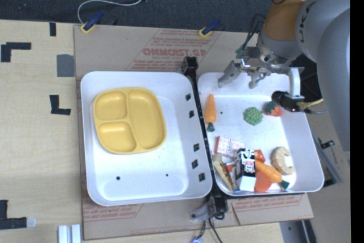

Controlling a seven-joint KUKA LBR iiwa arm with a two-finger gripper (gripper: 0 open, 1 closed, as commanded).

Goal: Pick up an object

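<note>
**Right bin, mixed small goods: nothing in the grasp**

Item 1. Green broccoli-like piece (253,116). Lies alone on bare white floor in the upper middle of the right bin (301,122), apart from its neighbours. Judged the best candidate for the pick: free room on all sides for two fingers to straddle it, and it lies nearest the tool.

Item 2. Carrot (210,109). Lies lengthwise close to the bin's left wall. Judged harder: one finger would have little room on the wall side.

Item 3. Small red-and-orange piece (273,110). Near the far right side of the bin, just beside a dark fitting on the arm; kind unclear.

Item 4. Cluster at the near end: a printed packet (227,147), a black-and-white carton (247,163), a second carrot (266,171), a pale bread-like piece (282,160). All touching or overlapping. Judged poor targets; a closing grasp would likely catch two at once or shove the pile.

Item 5. Gripper (244,75). Poised over the far rim of the right bin, fingers spread apart with nothing between them.

Item 6. Left bin (91,122), holding a yellow divided plate (129,120). Not needed for this step.

Handling note. Centre over item 1 before descending, keep the fingers wide until they flank it, close low on its body, and lift straight up.
</note>
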